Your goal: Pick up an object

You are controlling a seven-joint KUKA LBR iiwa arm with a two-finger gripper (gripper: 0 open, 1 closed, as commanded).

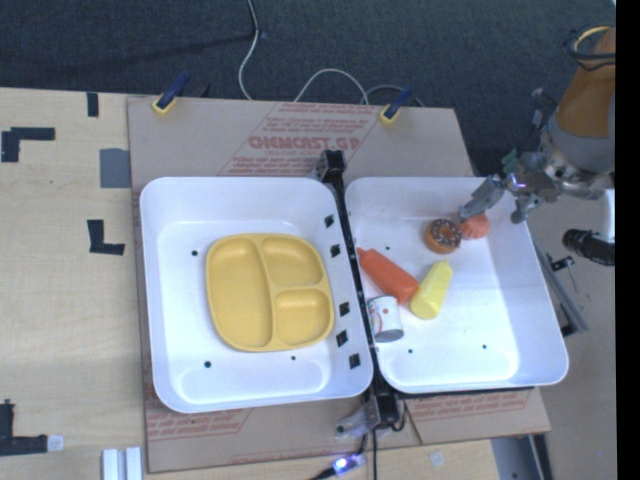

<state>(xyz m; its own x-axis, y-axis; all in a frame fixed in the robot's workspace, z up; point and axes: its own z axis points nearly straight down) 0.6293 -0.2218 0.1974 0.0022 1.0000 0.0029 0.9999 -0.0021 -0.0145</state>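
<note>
Gripper (478, 211) is seen over a smooth red-orange piece (477, 227) — finger state cannot be told — near the right bin's (520, 363) rim.

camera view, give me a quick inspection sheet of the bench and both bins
surface: cardboard sheet on the bench, bearing the left bin and right bin side by side
job's things: in the right bin, a donut-like piece, a red-orange piece touching it, an orange carrot shape, a yellow cylinder, a small white can
clutter: yellow divided plate in the left bin
grippers: gripper low at the right bin's far right, by the red-orange piece; grasp not confirmed
cables: white cable looping behind the bins
surroundings: dark carpet, two yellow-and-blue clamps on the cardboard's far edge
</note>
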